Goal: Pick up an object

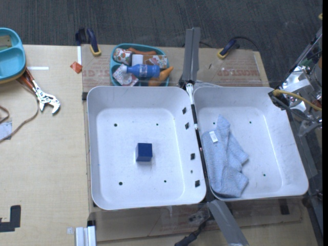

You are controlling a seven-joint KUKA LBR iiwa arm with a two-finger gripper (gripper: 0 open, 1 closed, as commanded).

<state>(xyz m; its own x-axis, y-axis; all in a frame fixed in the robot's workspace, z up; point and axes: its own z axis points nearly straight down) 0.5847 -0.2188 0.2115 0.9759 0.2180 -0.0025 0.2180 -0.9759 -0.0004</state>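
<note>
Plywood makes up the tabletop (pixel 46 158), pale and bare over most of its left side, and beyond its far edge lies dark grey carpeted floor (pixel 154 9). Two shallow white bins sit side by side on it, joined along a hinge-like seam in the middle. The left bin (pixel 97 137) holds a small blue cube (pixel 144 152), resting near the centre of its floor and apart from every wall. The right bin (pixel 287 152) holds a crumpled grey cloth (pixel 225 158), lying along its left half and reaching toward the near wall. Behind the left bin stands a small teal tray (pixel 117 53) packed with mixed items, among them a blue bottle (pixel 143 70). Two clamps (pixel 91 41) with blue and orange handles grip the far edge of the tabletop. At the far left are a light blue divided plate (pixel 13 55), a metal wrench (pixel 46 100) and a thin brown cord (pixel 20 122). The arm's wrist hardware (pixel 302 94) hangs over the right rim of the right bin; whether the gripper is open or closed cannot be made out, and nothing is visibly held.
</note>
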